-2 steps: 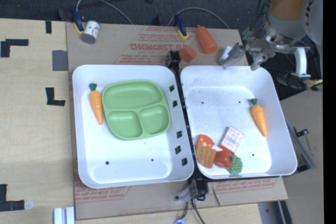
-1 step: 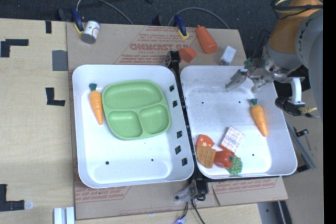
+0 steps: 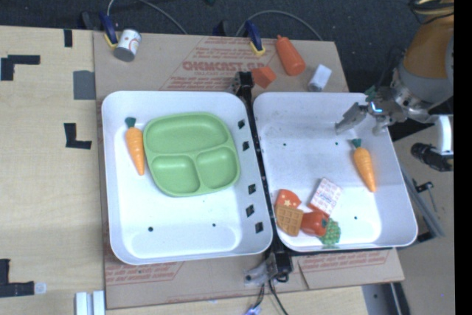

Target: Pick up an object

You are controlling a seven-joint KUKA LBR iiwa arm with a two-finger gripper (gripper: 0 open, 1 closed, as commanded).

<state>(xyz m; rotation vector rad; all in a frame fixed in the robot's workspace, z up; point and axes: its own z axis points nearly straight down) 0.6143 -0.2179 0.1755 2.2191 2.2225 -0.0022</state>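
In the right bin [image 3: 310, 130] a toy carrot [image 3: 363, 166] lies near the right wall. A small white packet [image 3: 325, 196], an orange waffle-like piece [image 3: 288, 215], a red piece [image 3: 313, 221] and a green leafy bit [image 3: 332, 233] cluster near the front. My gripper [image 3: 359, 116] hangs over the bin's back right corner, just above the carrot's green top, and nothing shows between its fingers. The left bin holds a green divided plate [image 3: 193, 153] and a second carrot [image 3: 135, 147].
Behind the bins, on the cardboard, lie an orange bottle-shaped toy [image 3: 290, 55], a small orange block [image 3: 263, 75], a grey cube [image 3: 320, 76] and a small can [image 3: 127, 43]. Blue clamps and cables run along the back edge. The arm enters from the right.
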